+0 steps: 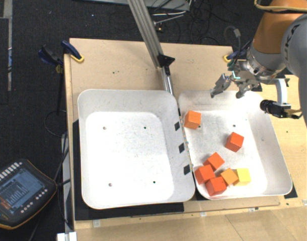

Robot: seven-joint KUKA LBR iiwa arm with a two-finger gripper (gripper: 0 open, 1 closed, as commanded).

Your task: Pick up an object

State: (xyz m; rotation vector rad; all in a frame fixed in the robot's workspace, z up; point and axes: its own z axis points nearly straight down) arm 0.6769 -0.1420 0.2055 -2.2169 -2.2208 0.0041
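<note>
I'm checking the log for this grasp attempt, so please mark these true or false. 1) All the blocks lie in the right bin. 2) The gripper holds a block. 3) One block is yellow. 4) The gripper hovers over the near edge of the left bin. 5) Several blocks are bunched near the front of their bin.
1) True: every block, such as the orange block, lies in the right bin; none lies in the left bin.
2) False: the gripper is open with nothing between its fingers.
3) True: the yellow block sits in the front cluster.
4) False: it hovers over the far edge of the right bin.
5) True: five blocks crowd around the red block.
</note>
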